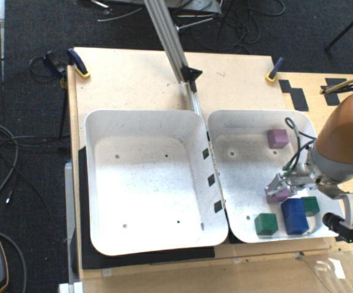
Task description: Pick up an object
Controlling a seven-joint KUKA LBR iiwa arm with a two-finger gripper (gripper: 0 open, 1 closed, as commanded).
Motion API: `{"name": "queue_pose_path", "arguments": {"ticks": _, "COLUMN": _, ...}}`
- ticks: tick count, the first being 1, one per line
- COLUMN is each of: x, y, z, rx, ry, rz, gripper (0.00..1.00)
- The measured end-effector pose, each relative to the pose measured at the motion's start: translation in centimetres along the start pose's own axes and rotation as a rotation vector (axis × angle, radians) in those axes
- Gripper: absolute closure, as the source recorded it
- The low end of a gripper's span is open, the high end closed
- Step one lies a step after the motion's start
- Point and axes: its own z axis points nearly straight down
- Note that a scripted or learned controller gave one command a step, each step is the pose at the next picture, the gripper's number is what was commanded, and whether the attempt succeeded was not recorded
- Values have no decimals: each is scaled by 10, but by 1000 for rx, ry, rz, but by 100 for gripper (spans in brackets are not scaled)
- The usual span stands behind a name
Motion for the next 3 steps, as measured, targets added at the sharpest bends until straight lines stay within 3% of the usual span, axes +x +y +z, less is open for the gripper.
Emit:
{"name": "queue_pose_path", "arguments": {"ticks": 1, "x": 79, "y": -11, "z": -70, "rx": -4, "ry": 3, "rz": -10, "gripper": 100}}
{"name": "queue_pose_path", "arguments": {"ticks": 2, "x": 156, "y": 26, "z": -67, "rx": -3, "ry": -1, "rz": -9, "gripper": 100}}
{"name": "queue_pose_path", "arguments": {"ticks": 3, "x": 200, "y": 20, "z": -75, "rx": -16, "ry": 22, "rz": -10, "gripper": 100}}
